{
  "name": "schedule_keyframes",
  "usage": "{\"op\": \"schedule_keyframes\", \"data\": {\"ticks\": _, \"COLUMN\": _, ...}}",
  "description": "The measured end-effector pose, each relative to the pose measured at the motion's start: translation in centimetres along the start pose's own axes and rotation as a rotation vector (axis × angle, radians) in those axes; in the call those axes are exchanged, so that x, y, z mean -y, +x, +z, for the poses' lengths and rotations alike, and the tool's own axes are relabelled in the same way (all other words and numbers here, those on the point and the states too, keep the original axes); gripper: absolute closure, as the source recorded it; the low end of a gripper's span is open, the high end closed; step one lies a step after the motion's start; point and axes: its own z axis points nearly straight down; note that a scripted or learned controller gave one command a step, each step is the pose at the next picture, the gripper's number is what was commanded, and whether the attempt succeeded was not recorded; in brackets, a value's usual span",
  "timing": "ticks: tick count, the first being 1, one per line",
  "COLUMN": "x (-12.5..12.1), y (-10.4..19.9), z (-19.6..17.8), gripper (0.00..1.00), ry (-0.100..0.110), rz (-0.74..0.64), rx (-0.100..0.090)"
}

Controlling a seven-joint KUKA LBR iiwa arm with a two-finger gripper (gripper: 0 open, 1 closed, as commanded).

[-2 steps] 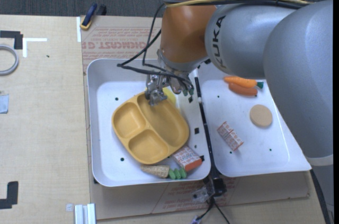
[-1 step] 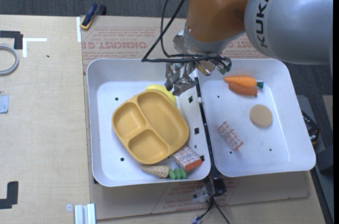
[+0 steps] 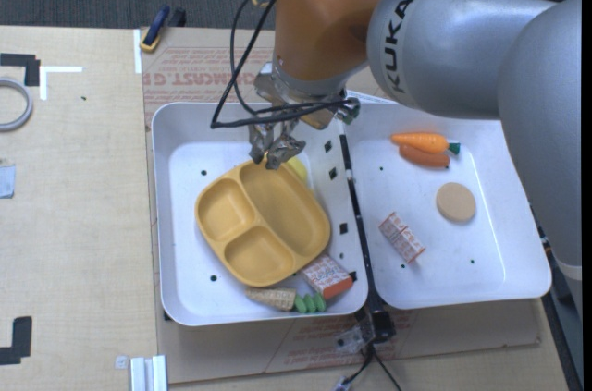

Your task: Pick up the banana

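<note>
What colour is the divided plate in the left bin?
Yellow-orange all over, plain: the divided plate in the left bin, seen in the camera view.

The grey arm (image 3: pixel 462 38) bears "KUKA" in black letters (running up its side); cardboard print unreadable.

The arm (image 3: pixel 462 38) comes in from the right of the view as a thick grey link, lettered KUKA on its side, and crosses the upper part of the frame toward the left. Its orange band (image 3: pixel 319 19) sits at the wrist, a rounded section turned downward. Below the band a short grey flange carries the claw (image 3: pixel 275 153), which points straight down. Black and yellow cables run along the top of the arm, loop out to the left of the orange section and come back in at the flange. The claw's tips are small and dark; their spread cannot be made out.
</note>
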Motion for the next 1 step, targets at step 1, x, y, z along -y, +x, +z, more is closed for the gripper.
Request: {"op": "schedule_keyframes", "data": {"ticks": 1, "x": -0.31, "y": -0.53, "z": -6.64, "gripper": 1.00, "ry": 0.000, "rz": -0.171, "rx": 0.001}}
